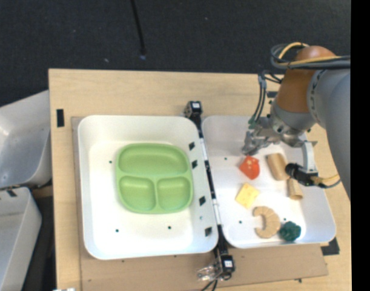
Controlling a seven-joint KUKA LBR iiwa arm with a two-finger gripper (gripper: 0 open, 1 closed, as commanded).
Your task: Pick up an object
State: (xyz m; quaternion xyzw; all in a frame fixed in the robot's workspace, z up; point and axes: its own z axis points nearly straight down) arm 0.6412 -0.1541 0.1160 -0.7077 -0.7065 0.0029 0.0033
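Observation:
The right bin (230, 132) holds several small objects: a red-orange piece (250, 167), a yellow block (246, 195), a tan cylinder (275, 165), a smaller tan stick (294, 189), a curved tan piece (266, 221) and a dark green lump (289, 230). My gripper (255, 145) hangs low over the bin's upper middle, just above the red-orange piece. Nothing shows between its fingers.
The left bin (100, 235) carries a green divided plate (154, 177). A black clip row (204, 180) runs along the seam between the bins. The grey arm with its orange band (297, 90) fills the upper right, with a cable (306, 174) hanging near the tan cylinder.

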